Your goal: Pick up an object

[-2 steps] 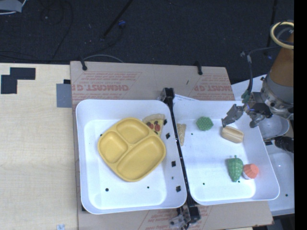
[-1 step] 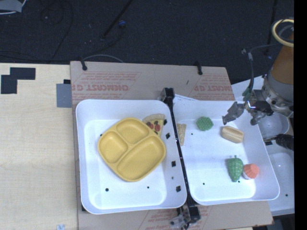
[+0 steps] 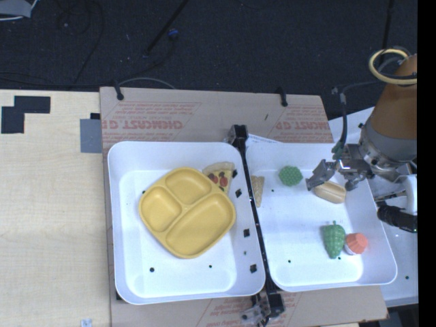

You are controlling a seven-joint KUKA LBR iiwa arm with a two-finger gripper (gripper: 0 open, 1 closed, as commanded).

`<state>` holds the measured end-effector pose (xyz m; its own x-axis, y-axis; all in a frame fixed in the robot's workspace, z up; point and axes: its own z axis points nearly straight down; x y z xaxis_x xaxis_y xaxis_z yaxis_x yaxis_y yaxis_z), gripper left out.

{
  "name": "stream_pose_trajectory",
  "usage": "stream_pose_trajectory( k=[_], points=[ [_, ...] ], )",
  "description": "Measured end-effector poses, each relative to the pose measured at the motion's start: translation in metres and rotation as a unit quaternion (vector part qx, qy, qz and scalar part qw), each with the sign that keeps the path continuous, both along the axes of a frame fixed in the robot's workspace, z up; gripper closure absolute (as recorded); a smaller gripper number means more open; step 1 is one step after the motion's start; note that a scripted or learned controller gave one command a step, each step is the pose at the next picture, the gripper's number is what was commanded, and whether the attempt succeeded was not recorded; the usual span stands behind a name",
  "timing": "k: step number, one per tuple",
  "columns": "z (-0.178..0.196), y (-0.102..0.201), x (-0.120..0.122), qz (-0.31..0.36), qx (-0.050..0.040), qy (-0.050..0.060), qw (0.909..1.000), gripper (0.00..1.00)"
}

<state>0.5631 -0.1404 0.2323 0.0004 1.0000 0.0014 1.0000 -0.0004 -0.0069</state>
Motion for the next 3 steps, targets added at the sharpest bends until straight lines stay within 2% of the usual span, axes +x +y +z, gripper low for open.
stream_pose_trajectory(
  k=[1, 2, 3],
  points=[
    [-0.064, -0.004, -0.001, 0.000, 0.0003, 0.001, 1.0000, 0.00],
    [-0.108, 0.001, -0.003, 0.000, 0.0005, 0.000, 1.0000, 0.00],
    [-0.096, 0.000, -0.003, -0.001, 0.0000, -0.001, 1.0000, 1.00]
  ],
)
